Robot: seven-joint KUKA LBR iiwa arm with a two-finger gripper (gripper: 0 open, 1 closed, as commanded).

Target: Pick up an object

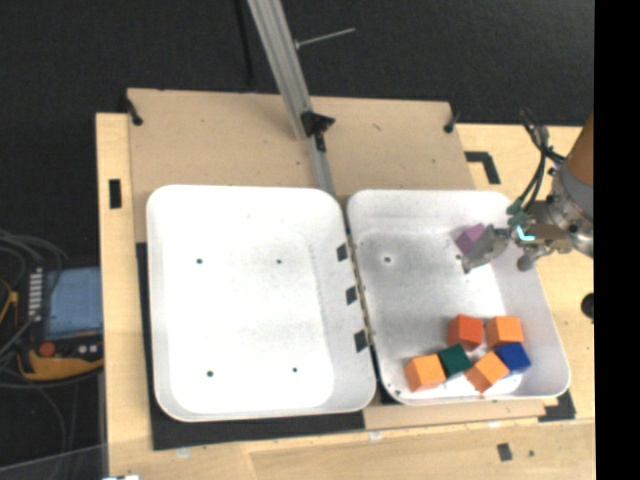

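Nearest the camera, orange blocks (pixel 465 330), a green block (pixel 455 359) and a blue block (pixel 511 355) crowd the right bin's (pixel 420 298) front corner. Farther back, my gripper (pixel 500 248) pinches a purple block (pixel 470 238) — lifted clear of that bin's floor, I judge.

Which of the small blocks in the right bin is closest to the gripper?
The purple block, alone at the gripper's fingers. The orange, green and blue blocks cluster in the right white bin's near corner.
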